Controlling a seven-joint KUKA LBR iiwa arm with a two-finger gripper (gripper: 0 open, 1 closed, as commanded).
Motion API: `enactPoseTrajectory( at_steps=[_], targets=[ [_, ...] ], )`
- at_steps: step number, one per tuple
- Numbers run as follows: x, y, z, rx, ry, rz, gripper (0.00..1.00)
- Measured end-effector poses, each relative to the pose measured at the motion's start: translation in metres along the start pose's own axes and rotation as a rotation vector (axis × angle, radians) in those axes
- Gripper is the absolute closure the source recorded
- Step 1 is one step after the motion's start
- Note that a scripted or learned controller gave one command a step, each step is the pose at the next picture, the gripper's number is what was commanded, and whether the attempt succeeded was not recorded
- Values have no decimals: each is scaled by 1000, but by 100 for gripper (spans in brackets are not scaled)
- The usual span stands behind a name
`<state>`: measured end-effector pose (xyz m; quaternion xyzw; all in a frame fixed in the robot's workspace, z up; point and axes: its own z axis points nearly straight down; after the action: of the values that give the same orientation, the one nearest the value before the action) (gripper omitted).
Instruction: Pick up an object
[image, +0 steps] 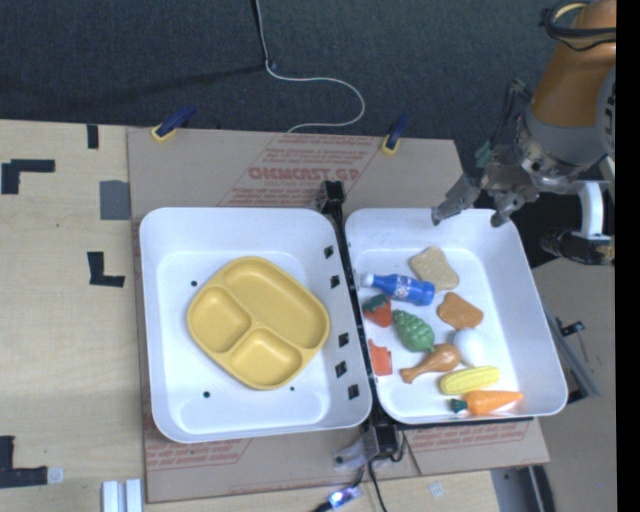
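My gripper (470, 213) hangs open over the far edge of the right bin (530, 290), its two dark fingers spread with nothing between them. Below it in that bin lie several toy foods: a tan bread slice (434, 266), a blue bottle (401, 288), an orange nugget (460, 311), a green vegetable (411, 329), a drumstick (430, 363), a white egg (471, 347), a corn cob (470, 379), a carrot (491, 401) and red pieces (377, 311). The bread slice is the nearest to the fingers.
The left bin (165, 300) holds a yellow divided plate (257, 322). A cardboard sheet (300, 170) lies under both bins, held by clamps at its far edge. A white cable (310, 85) loops behind.
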<state>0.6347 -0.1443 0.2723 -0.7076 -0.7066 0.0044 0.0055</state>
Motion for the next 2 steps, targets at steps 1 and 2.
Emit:
enactPoseTrajectory(
  at_steps=[1, 2],
  targets=[
    [0, 2, -8, -13, -2, -3, 0],
    [6, -7, 44, -8, -2, -3, 0]
  ],
)
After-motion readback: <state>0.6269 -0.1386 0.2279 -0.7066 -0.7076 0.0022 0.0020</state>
